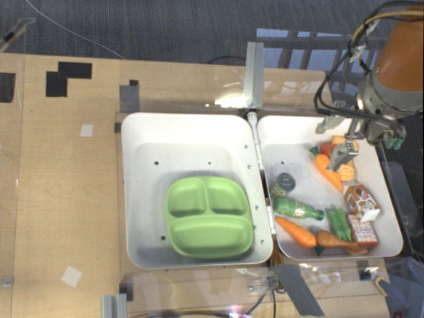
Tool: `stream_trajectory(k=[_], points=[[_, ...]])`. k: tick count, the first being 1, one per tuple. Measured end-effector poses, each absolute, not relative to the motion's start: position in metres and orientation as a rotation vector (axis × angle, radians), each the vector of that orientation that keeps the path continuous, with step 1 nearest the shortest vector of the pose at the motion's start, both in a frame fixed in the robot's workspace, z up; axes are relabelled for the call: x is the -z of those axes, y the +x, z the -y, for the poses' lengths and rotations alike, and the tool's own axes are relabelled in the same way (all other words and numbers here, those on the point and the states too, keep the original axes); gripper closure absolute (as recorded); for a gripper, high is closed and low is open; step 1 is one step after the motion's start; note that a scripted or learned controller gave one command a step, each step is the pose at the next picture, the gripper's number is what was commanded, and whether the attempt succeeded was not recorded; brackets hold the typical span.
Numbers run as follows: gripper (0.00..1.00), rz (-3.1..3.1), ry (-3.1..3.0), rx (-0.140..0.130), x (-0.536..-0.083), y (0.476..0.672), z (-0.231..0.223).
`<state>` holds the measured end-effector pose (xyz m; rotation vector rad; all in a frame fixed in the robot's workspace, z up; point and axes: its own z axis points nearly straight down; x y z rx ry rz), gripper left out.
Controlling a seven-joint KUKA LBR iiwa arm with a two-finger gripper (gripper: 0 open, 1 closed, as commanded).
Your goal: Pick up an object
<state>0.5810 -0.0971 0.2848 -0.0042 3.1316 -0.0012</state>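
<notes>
The right bin (285, 138) holds several toy foods. An orange carrot (328, 172) lies slanted at its upper right beside a yellow piece (346, 173). A green bottle (299, 210) lies mid-bin, with a second carrot (296, 232) in front of it and a small grey round tin (285, 181) behind it. A brown-and-white carton (361, 202), a red-and-white box (364, 232) and a green bundle (339, 222) sit by the right wall. My gripper (344, 156) hangs low over the upper-right corner, right above the slanted carrot and the yellow piece.
A green divided plate (209, 217) fills the front of the left bin (152, 138). A metal post (254, 71) stands behind the wall between the bins. Cables loop around the arm's orange band (401, 52) at the upper right.
</notes>
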Motion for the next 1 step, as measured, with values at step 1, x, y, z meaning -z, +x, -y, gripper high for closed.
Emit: stream_trajectory(k=[1], points=[[0.0,-3.121,-0.362,-0.003,-0.131,0.6115,0.1424]])
